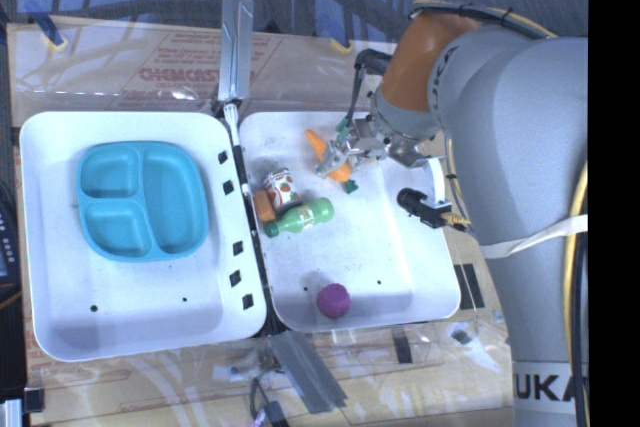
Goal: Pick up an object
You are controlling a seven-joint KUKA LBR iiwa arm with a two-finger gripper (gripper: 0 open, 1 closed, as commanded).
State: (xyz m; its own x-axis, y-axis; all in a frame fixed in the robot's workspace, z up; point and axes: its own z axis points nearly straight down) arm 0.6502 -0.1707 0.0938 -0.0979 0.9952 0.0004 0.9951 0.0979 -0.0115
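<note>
**Grab not confirmed — claw down among the orange bits**

Nearest the camera, front of the right bin (440, 300): purple ball (334, 299), alone, well apart from the arm. No contact there.

Mid bin, by the divider: green bottle (300, 217) lying on its side, touching a small white/red-labelled item (279, 185) and a brown piece (264, 206) next to it. All flat on the bin floor, untouched.

Further back: gripper (343, 153) low over the bin's rear half, right at two orange pieces, one (316, 144) just left of it, another (341, 173) just below w/ a small green bit beside it. Can't tell if fingers are open or closed; too cluttered, nothing clearly between them.

Left bin (40, 215): blue divided tray (143, 199) sits flat, not involved.

Progress, my read: approach done, arm at likely target (orange pieces). Grasp + lift are left; nothing looks raised off the floor yet.
</note>
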